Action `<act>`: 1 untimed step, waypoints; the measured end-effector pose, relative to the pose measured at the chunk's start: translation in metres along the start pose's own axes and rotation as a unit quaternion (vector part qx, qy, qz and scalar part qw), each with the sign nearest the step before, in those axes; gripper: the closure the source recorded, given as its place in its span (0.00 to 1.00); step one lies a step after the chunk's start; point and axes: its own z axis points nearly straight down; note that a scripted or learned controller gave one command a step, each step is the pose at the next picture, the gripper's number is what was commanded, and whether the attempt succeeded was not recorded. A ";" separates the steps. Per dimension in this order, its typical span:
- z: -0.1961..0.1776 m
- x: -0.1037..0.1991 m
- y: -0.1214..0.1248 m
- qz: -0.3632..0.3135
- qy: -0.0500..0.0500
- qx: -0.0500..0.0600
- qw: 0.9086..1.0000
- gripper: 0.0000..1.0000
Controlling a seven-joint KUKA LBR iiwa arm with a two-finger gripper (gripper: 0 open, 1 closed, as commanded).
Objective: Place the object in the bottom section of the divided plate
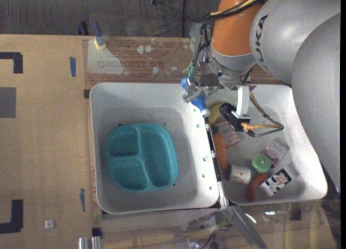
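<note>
Brown board covers the surface (pixel 43 150) on the left, and two shallow white bins sit side by side on it, with a sheet of clear plastic lying along their far edge. The left bin (pixel 135 99) holds a teal divided plate (pixel 141 157) with three sections, lying flat near the bin's middle and well apart from the arm. The right bin (pixel 303 150) holds the clutter: an orange carrot-like piece (pixel 219 153) along the shared wall, a green round piece (pixel 261 163), a white cylinder (pixel 239 174), a reddish sausage shape (pixel 255 186), a black-and-white printed block (pixel 278 182), and a yellow thing (pixel 215 112) partly hidden under the wrist. The hand (pixel 201 95) hangs over the top end of the wall between the bins, with something blue (pixel 198 102) at its tip; whether that is a held object or part of the tool I cannot tell, nor can I tell how far open it stands. Which object is meant is not settled from here, though the likely candidates all lie in the right bin, near the hand. The chief risk, as I judge it, is a grasp that closes on nothing or only clips an edge, since the pieces crowd together and the wall is close. A second risk is a drop into the wrong section, because the plate's sections border one another.
</note>
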 end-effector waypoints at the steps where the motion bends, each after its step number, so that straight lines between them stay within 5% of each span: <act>1: 0.071 0.043 -0.049 0.184 0.000 0.004 0.983 1.00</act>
